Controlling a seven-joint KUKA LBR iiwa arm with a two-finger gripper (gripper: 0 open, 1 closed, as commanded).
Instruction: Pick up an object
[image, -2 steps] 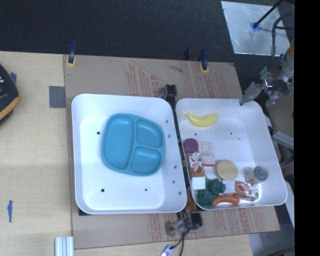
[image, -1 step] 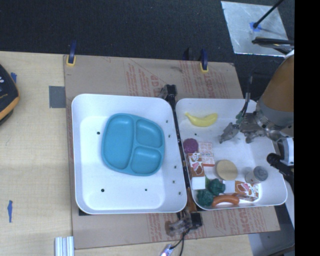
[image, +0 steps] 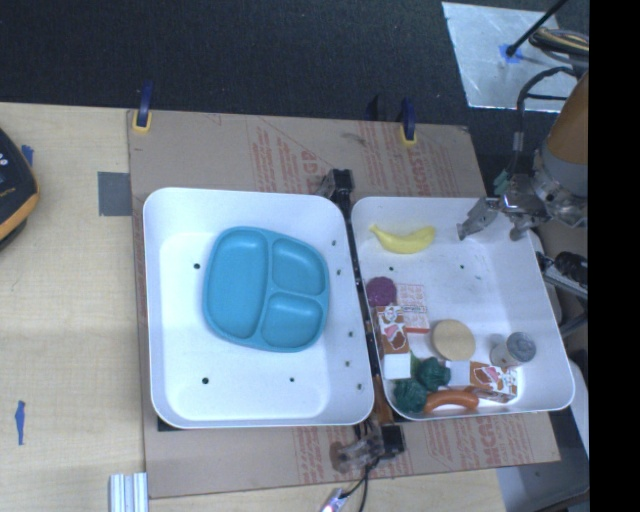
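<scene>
Two white bins sit side by side on the bench. The left bin (image: 170, 300) holds a big blue plate (image: 266, 288) with three parts. The right bin (image: 520, 285) holds many small things.

The arm comes in from 3 o'clock, and its gripper (image: 497, 222) hangs over the bin's top right corner, at about 1 o'clock in that bin. Its two fingers are spread apart and nothing is between them.

A yellow banana (image: 404, 238) lies at 11 o'clock in the right bin, well apart from the gripper. Its long way runs from 9 o'clock to 3 o'clock, and both tips curve up a little.

Lower down are a tan round thing (image: 453, 340), a purple ball (image: 380, 291), a green lump (image: 430, 374), an orange hot dog (image: 451, 401) and a small grey cup (image: 520, 348).
</scene>
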